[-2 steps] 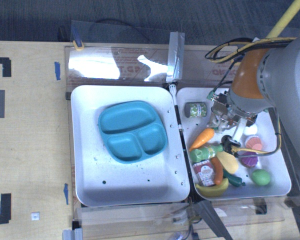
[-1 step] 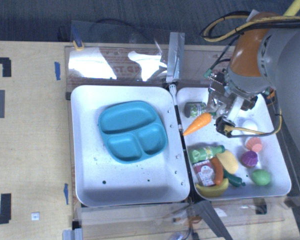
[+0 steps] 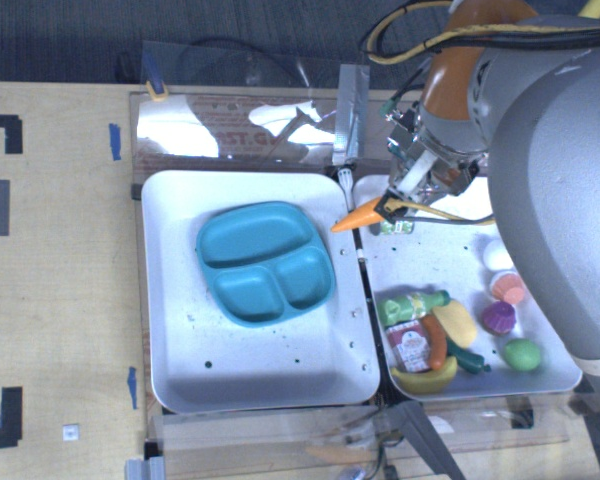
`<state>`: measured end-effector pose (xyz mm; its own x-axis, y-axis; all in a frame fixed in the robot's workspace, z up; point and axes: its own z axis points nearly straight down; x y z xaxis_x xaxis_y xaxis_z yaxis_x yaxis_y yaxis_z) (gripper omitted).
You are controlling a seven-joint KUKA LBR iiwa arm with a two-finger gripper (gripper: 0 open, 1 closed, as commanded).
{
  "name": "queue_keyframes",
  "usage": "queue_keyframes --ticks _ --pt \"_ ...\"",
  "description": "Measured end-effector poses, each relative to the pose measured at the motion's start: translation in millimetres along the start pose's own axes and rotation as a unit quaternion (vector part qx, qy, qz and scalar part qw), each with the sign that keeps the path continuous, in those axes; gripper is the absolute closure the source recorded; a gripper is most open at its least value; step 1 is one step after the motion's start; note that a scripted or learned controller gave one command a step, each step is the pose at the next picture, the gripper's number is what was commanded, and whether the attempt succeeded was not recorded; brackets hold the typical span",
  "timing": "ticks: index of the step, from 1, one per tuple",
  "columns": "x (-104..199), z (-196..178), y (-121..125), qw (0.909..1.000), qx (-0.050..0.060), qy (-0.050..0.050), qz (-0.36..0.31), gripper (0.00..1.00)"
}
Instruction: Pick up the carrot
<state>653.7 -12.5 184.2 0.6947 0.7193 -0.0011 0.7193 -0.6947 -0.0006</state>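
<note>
An orange carrot point(image 3: 356, 218) hangs tilted over the divider between the two bins, its pointed tip toward the left bin. My gripper point(image 3: 389, 209) is shut on its thick right end, just above the back left corner of the right bin point(image 3: 450, 258). The arm comes down from the upper right, its orange band above the wrist.
A blue sectioned plate point(image 3: 267, 260) lies in the left bin point(image 3: 180, 348). Toy foods cluster at the right bin's front: a banana point(image 3: 427, 375), a green bottle point(image 3: 413, 305), a red packet point(image 3: 410, 348), a purple fruit point(image 3: 498, 317), a green ball point(image 3: 521, 354), a pink piece point(image 3: 509, 288).
</note>
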Motion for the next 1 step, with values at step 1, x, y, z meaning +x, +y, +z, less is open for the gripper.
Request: queue_keyframes --ticks 1 --pt "38.1 -17.5 -64.9 0.9978 0.001 0.0 0.067 1.0"
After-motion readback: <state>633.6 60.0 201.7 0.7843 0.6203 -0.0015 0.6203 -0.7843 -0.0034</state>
